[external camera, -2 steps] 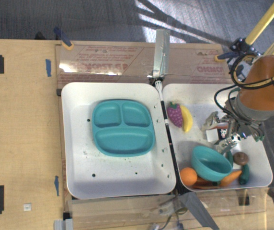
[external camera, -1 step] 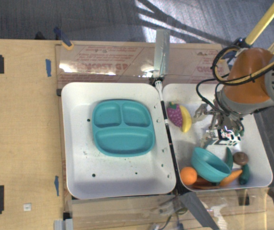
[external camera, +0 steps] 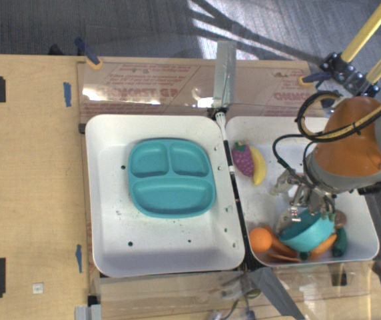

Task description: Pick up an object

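The arm [external camera: 350,145] has a broad orange band, a grey wrist section below it, and looping black cables beside the band.

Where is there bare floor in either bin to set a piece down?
Left bin: a bare strip rings the teal divided plate, widest along its near edge. Right bin: open floor between the grapes and the gripper; the near corner is crowded with the orange and teal bowl.
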Action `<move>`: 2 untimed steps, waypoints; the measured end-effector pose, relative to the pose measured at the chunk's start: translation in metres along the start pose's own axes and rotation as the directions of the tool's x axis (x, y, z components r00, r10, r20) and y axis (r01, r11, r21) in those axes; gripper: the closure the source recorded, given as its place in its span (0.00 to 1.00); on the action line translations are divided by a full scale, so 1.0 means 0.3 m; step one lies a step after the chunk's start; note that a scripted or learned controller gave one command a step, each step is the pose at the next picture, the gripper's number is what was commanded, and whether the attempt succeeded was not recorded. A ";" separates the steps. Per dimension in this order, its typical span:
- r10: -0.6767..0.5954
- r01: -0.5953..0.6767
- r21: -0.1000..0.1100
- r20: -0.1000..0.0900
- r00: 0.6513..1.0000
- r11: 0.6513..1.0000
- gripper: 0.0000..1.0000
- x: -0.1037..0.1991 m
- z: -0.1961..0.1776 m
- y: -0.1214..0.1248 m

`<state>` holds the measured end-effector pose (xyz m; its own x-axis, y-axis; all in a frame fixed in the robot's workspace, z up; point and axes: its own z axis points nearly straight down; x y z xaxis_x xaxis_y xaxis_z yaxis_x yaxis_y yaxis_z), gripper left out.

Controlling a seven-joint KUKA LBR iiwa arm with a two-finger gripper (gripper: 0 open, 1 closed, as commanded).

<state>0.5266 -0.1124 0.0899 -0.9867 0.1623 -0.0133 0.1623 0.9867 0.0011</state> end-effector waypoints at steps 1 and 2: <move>0.097 -0.097 -0.001 0.019 0.995 0.995 0.00 0.112 -0.011 -0.088; 0.050 -0.050 0.001 0.003 0.999 0.999 0.00 0.104 0.000 -0.240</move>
<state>0.4842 -0.1784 0.0895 -0.9772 0.2118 -0.0162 0.2118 0.9773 0.0005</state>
